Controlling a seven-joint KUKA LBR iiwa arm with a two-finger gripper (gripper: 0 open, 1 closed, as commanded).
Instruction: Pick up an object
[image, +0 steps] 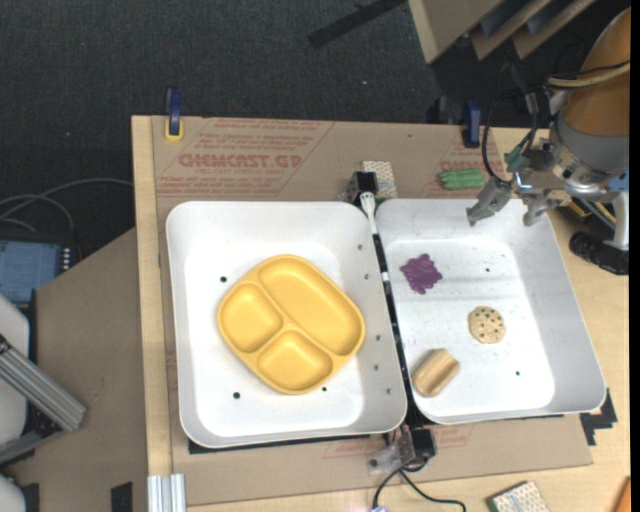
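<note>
The cookie (486, 325) in the right bin (560, 330), between the purple lump (421, 272) and the tan block (435, 371), looks light, stiff and crumbly, best pinched across its rim, while the gripper (510, 204) hovers spread and empty over the bin's far edge.

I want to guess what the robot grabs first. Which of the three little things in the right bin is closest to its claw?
The purple lump. It lies nearest the gripper, at the bin's far end. The round cookie and the tan block lie farther down.
</note>
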